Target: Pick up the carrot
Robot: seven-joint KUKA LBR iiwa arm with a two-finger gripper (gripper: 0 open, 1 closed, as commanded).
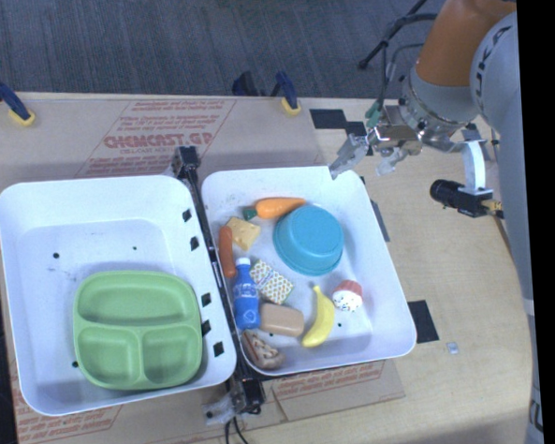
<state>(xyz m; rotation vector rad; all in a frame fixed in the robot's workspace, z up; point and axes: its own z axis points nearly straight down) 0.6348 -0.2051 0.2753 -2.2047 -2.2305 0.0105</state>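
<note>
The orange carrot (278, 207) lies along the far side of the right bin (378, 257), just left of a blue bowl (309, 240). A small green stub shows at its left end. My gripper (360, 164) hangs over the bin's far right corner, up and to the right of the carrot and well apart from it. Its two fingers are spread open with nothing between them.
The right bin also holds a red sausage (226, 250), a blue bottle (246, 295), a banana (319, 317), a bread piece (282, 319), a waffle (274, 282) and a red-white ball (348, 297). A green divided plate (139, 330) sits in the left bin (34, 231).
</note>
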